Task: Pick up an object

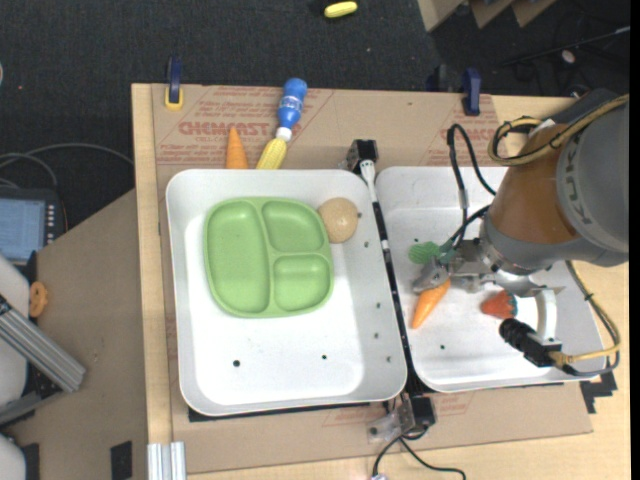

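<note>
My tool [447, 268] is down low in the right bin [440, 363], just above the carrot [427, 305], whose leafy green end [424, 253] lies toward the bin's left wall. Whether the tool is open or closed I cannot tell; my wrist and cabling cover it. The carrot rests on the bin floor, slanting with its tip toward the near-left, and nothing I see shows it held. A red piece [496, 305] lies just beside my wrist on the other side.

What worries me: the carrot tapers and looks smooth, so a grip near the thin tip could squeeze it out sideways. It also sits close to the wall between the bins, and a push there would wedge it against the rim. My dangling cable could drag the red piece as I rise.

The left bin [200, 368] holds a green tray [268, 256] and a tan ball [339, 218] touching its corner. Both bins sit on a cardboard-covered table [150, 268], with a blue-capped bottle [285, 118] and another orange cone [235, 150] at the back. Dark floor lies beyond, with a yellow item [341, 9].
</note>
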Available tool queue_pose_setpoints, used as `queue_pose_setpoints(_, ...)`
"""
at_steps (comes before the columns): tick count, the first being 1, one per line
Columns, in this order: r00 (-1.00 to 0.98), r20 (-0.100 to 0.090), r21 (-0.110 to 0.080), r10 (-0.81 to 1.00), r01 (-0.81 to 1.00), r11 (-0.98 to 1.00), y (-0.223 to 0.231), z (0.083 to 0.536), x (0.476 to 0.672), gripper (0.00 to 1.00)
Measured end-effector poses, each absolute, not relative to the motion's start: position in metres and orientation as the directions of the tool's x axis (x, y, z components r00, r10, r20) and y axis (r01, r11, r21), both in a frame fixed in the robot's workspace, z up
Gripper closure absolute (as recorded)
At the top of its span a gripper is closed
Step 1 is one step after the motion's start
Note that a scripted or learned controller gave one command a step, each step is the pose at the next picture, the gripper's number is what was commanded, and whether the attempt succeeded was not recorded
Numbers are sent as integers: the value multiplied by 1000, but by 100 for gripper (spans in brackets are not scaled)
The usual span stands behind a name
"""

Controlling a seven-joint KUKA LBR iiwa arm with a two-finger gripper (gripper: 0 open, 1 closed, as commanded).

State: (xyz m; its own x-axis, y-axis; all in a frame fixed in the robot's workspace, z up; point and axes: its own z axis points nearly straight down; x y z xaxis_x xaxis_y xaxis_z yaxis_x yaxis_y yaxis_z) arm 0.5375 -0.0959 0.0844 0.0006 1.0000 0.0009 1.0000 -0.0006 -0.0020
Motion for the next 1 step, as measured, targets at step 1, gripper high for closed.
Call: queue_pose_setpoints(1,1,1,-2,1000,1000,-1,-96,84,538,0)
